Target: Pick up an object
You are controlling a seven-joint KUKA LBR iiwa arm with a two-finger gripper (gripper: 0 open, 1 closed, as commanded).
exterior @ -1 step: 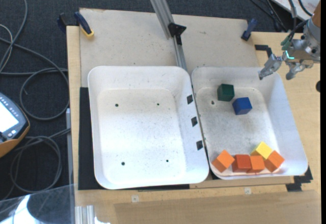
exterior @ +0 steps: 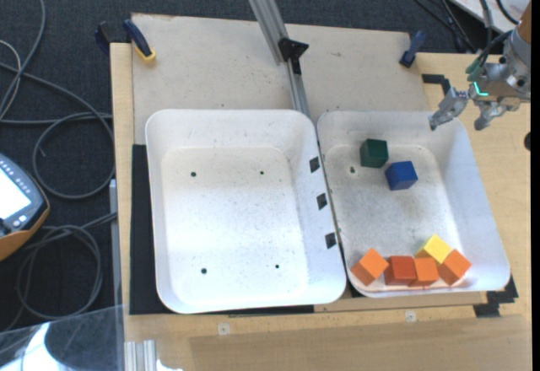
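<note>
Orange cubes (exterior: 411,267) (matte) in white bin (exterior: 481,192)

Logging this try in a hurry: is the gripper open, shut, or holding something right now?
Gripper: open, holding nothing, its fingers spread above the far right rim of the right shallow white bin.
</note>
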